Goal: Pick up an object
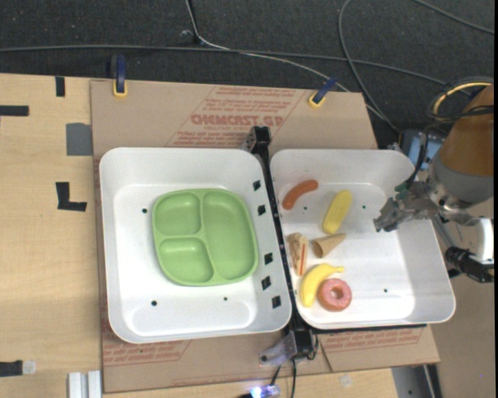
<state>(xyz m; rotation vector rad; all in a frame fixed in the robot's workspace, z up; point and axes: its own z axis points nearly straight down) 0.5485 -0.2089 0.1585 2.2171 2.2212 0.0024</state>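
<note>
Brown cardboard covers the worktop [224, 114] under two shallow white bins. Above the right bin's [398, 305] right wall hangs the dark claw [390, 216]; whether it is parted or closed cannot be told, and nothing shows in it. A yellow plastic corn cob [337, 211] lies mid-bin, long axis near upright, slightly tilted. Entering from the right, the grey arm [469, 152] bends down.

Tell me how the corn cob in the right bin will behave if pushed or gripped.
The corn cob looks rounded and elongated, so it would probably roll sideways if nudged across its length. It appears to be a smooth plastic toy, likely light, stiff, and somewhat slippery. It lies clear of the sausage, so pushing seems unobstructed.
</note>
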